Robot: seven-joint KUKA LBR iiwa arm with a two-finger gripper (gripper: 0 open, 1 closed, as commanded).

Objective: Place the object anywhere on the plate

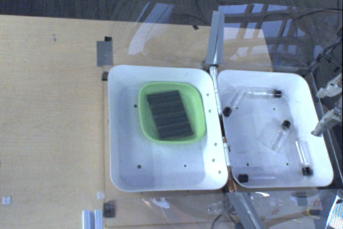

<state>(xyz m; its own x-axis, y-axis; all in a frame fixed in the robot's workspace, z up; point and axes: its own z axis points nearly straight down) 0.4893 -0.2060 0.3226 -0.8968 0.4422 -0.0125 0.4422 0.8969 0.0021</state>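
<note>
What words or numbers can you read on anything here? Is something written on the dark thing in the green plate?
None: no word, number or sign can be read in this view.
The dark grey ridged block on the green plate shows ridges, no writing.
The clear tubes with black caps in the right bin are too small and blurred to show any label.

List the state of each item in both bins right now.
green plate: flat in left bin, carrying the slab
dark ribbed slab: lying flat on the plate
clear tubes with black caps: lying scattered on their sides in right bin, all capped
left bin: holds the plate
</note>
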